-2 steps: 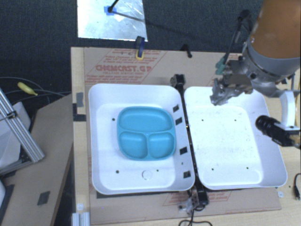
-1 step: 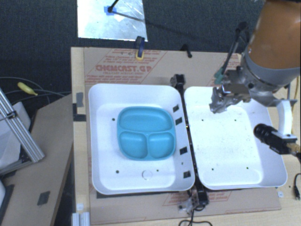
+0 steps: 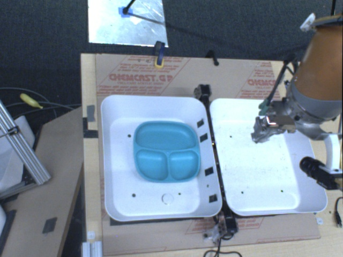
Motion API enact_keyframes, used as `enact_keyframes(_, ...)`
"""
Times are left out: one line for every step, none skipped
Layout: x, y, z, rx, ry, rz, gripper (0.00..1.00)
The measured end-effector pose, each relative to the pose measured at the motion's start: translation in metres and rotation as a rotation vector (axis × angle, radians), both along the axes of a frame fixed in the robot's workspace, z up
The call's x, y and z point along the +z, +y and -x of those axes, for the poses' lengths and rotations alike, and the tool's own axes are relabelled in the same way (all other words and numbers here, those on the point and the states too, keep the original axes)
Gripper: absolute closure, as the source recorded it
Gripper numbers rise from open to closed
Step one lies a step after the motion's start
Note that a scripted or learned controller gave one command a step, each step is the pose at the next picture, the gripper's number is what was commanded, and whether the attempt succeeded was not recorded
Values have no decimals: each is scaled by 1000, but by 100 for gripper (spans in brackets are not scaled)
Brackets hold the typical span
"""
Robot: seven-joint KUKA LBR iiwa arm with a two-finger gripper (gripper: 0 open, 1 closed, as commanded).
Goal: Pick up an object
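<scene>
Tool [image 3: 262, 132] well apart from plate [image 3: 165, 150].

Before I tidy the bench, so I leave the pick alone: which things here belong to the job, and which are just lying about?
Part of the job:
- blue divided plate, lying in the left bin
- gripper, over the right bin

Just lying about:
- foil sheet behind the bench
- yellow clip on the cardboard
</scene>
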State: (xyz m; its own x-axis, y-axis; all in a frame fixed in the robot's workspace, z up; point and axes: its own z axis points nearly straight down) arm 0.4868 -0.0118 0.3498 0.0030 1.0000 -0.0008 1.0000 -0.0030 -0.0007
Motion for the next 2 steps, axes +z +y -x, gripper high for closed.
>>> enact_keyframes(-50, 73, 0, 11, 0, -2, 100)
enact_keyframes(-65, 121, 1, 11, 1, -3, 100)
